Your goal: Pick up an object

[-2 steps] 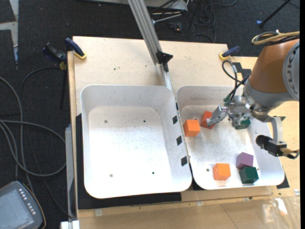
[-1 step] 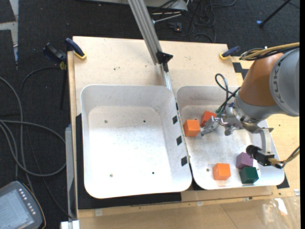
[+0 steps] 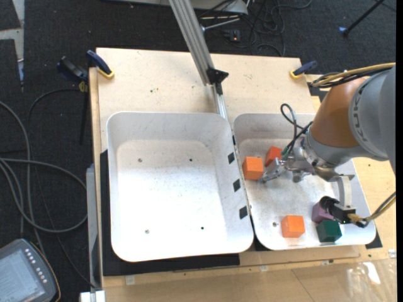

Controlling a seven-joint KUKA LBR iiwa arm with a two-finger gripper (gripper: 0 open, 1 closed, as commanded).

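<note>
Sitting square in the right bin (image 3: pixel 359 187), an orange cube (image 3: pixel 253 167) shows no long axis; the gripper (image 3: pixel 274 170) hovers just beside it, its grip state impossible to tell.

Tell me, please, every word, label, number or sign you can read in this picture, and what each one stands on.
None: no readable text shows.
The device with a screen at the lower left corner: its face is too blurred to read.
The black marks along the divide between the two bins: plain tabs, no lettering visible.
The coloured blocks, such as the orange block: plain faces.
</note>
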